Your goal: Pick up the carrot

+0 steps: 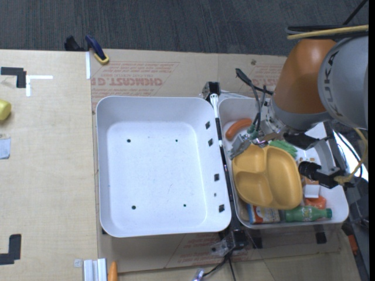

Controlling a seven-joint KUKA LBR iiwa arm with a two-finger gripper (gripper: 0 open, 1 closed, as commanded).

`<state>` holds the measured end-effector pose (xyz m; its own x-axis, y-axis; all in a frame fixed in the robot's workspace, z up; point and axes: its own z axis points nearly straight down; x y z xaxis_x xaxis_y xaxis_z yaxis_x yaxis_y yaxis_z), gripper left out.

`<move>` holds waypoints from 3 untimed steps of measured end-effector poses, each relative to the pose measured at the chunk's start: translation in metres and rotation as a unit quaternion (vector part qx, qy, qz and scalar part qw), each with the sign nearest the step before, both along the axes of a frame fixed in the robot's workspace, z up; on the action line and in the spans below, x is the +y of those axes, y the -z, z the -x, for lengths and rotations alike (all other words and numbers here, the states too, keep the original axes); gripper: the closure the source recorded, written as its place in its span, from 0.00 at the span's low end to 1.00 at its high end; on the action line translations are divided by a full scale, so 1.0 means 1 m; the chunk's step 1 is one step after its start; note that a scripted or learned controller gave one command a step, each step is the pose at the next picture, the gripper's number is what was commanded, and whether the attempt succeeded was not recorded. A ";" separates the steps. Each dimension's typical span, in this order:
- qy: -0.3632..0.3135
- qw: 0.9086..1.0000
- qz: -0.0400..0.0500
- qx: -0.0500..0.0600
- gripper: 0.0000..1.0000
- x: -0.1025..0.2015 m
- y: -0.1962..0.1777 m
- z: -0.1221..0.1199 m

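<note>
You can take the pick as not yet made, as far as this view lets you judge: the arm [319, 69] reaches in from the right and hangs over the far part of the right bin [237, 206], its pincer [256, 134] low among the clutter, and nothing sits plainly between its tips. Whether it stands wide or narrow you cannot tell here, because the wrist and its cables cover most of it. Everything is left: closing on the carrot, lifting it free, and carrying it clear of the pile. The left bin [158, 165], well to the pincer's left, is the larger open white area, with just bare floor and a few dark dots. The right bin, directly under the pincer, is crowded. Its biggest item is a yellow two-part dish [268, 177], just on the near side of the pincer and tilted over other things. Beyond that dish, at the bin's near edge, lie a green bottle [307, 214] on its side and a printed packet [262, 214]. The carrot [237, 127] is the small orange-red piece just left of the pincer, against the bin's far-left wall, partly hidden by the tool.
</note>
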<state>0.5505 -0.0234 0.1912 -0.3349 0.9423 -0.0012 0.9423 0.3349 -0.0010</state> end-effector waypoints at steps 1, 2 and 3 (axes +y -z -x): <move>0.000 1.000 0.000 0.000 0.00 0.000 0.000 0.000; 0.030 1.000 0.000 -0.002 0.00 -0.081 0.096 -0.014; 0.029 1.000 0.001 -0.006 1.00 -0.081 0.084 -0.017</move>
